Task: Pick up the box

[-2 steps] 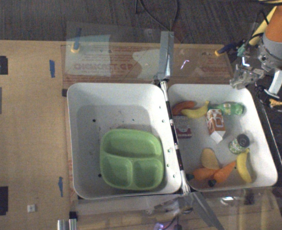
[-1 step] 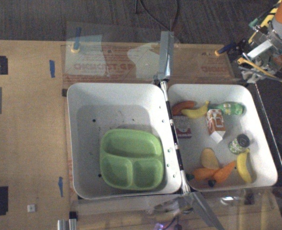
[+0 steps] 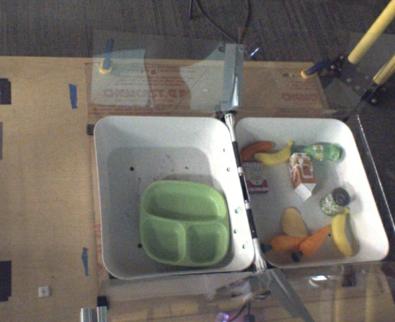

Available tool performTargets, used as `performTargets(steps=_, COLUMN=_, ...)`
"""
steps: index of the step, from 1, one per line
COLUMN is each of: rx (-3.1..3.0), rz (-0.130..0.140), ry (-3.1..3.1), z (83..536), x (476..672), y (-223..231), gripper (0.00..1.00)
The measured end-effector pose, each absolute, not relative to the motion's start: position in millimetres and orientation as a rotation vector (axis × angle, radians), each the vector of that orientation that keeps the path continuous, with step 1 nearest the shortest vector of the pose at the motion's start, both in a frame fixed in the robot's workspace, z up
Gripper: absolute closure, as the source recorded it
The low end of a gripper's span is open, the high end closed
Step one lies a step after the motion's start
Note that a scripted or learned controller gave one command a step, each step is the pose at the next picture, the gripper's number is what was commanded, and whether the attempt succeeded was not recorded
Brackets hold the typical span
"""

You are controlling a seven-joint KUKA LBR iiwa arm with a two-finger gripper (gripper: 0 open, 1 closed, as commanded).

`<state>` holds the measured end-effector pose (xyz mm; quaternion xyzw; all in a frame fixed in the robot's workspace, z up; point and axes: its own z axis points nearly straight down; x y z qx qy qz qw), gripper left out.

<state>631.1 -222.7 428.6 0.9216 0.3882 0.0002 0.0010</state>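
Rig parts seen at the far edge of the bench

Two yellow rods point(image 3: 379, 24) are seen slanting at the upper right, joined to a black bracket point(image 3: 350, 72) with a small blue clip point(image 3: 320, 67) beside it. A thin black cable point(image 3: 249, 12) is looped nearby. Whether these belong to the arm cannot be told.

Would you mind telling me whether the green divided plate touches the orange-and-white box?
Apart. The camera view shows the green divided plate in the left bin and the orange-and-white box in the right bin, their rims between them.
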Motion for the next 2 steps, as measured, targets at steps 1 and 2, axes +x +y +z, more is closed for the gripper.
performTargets(steps=1, rx=2.933, rz=-0.003, ry=1.132, z=228, x=617.8, y=-174, gripper=1.00)
performTargets(steps=2, rx=3.067, rz=-0.002, ry=0.678, z=389, x=569.7, y=-199, gripper=1.00)
